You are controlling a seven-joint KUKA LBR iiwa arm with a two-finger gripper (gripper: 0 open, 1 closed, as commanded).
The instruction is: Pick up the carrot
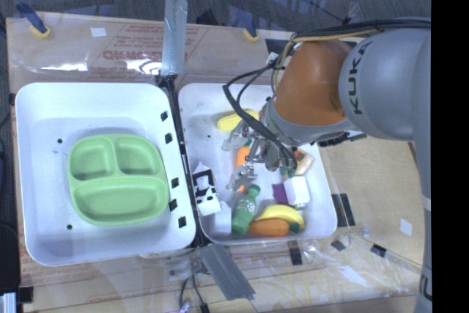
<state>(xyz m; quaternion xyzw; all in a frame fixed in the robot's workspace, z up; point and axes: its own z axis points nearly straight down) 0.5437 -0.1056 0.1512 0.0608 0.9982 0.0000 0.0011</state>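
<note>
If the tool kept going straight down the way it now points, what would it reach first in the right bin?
Most likely the carrot, the orange piece directly beneath the tool in the right bin. Depth is hard to judge from this slanted view, so it could land just beside it, nearer the green bottle.

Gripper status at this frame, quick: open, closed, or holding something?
Gripper: low in the right bin, over the pile beside the carrot; cannot be told whether it is open, closed or holding anything.
</note>
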